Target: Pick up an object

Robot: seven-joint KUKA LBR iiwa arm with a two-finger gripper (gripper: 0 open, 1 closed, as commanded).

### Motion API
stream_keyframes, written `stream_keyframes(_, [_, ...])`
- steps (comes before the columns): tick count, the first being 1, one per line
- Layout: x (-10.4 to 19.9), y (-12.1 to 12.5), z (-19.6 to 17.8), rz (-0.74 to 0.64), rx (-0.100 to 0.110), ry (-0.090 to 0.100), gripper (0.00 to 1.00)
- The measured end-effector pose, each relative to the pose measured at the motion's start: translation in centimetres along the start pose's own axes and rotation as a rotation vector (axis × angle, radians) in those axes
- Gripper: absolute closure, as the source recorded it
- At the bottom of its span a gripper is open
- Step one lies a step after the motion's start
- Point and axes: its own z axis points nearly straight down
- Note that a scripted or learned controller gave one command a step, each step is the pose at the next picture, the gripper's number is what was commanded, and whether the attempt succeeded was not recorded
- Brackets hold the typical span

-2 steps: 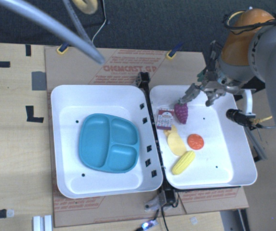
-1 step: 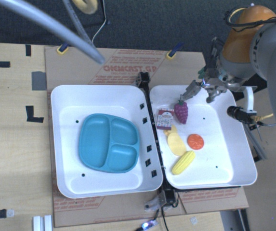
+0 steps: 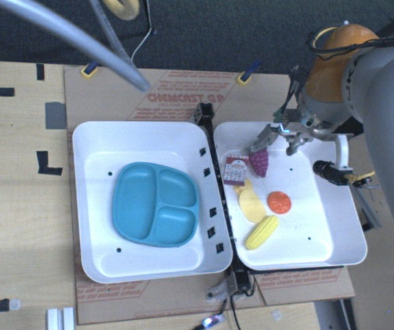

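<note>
The arm (image 3: 379,81) is smooth grey, with a rounded orange band (image 3: 334,64) just above the wrist. Thin black cables loop over that band. Below it sits the end effector (image 3: 279,139), pale metal with dark fingers. A black fitting with a yellow tip (image 3: 337,172) juts beside it.

Bench (image 3: 18,205) (cardboard (image 3: 176,95), white bins (image 3: 90,139))

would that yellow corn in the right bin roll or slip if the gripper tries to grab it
The corn looks long and rounded, so a sideways push would probably roll it. It appears to be smooth plastic, likely light and slippery. It lies tilted beside the yellow piece, which might block rolling that way.
</note>
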Motion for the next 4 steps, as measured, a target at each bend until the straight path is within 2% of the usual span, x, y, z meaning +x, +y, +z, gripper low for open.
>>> stream_keyframes(1, [0.2,0.5,6.0,0.002,-0.007,0.001,0.00])
stream_keyframes(2, [0.2,0.9,5.6,0.001,-0.015,-0.002,0.00])
stream_keyframes(3, [0.3,0.9,4.7,-0.002,-0.013,-0.001,1.00])
stream_keyframes(4, [0.1,1.6,-1.3,0.001,-0.008,0.000,1.00])
